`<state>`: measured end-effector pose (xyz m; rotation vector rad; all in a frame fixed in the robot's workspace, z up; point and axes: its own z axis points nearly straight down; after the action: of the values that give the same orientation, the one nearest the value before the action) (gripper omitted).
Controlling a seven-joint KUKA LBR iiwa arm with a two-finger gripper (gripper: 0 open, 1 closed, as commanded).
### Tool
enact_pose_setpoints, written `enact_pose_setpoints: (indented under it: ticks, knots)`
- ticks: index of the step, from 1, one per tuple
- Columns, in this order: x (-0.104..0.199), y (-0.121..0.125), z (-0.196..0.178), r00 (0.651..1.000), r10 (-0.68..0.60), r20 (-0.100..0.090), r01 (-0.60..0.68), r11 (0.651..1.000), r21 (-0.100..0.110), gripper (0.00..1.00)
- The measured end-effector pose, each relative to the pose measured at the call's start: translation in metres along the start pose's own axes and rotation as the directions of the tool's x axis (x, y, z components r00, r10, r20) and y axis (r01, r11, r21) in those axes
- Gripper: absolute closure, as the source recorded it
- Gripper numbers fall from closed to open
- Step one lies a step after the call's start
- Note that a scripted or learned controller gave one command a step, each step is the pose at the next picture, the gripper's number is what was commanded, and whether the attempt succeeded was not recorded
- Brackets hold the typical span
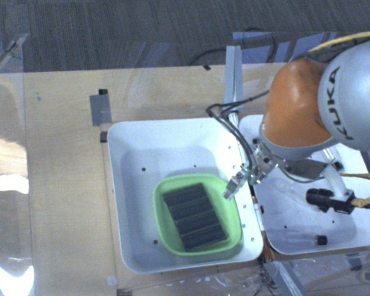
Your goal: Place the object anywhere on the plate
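1. Closest to the lens is the arm (324,108), its orange band and grey housing looming over the right bin (368,227), so expect it to hide whatever lies beneath.
2. Below that bulk, you can see the gripper (235,186) poking out over the seam between the bins, at the plate's right edge. Whether its fingers are parted or closed cannot be told from here, and nothing is seen between them.
3. Down in the left bin (126,182) sits the green plate (161,202), towards the front right corner. The dark ribbed block (193,216) already lies on it, slightly askew, well inside the raised rim.
4. Judge the block as stiff and fairly light; its ridges should give grip. If you must retake it, pinch across the short sides.
5. Mind the room: the plate nearly touches the bin's right wall, so clearance there is thin. The bin's floor is open to the left and back.
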<state>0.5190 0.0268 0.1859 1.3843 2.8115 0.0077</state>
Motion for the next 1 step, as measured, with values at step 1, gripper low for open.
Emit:
enact_pose_setpoints:
  ticks: [1]
  knots:
    - [-0.0006, 0.0030, -0.0117, 1.000, -0.001, 0.003, 0.001, 1.000, -0.008, 1.00]
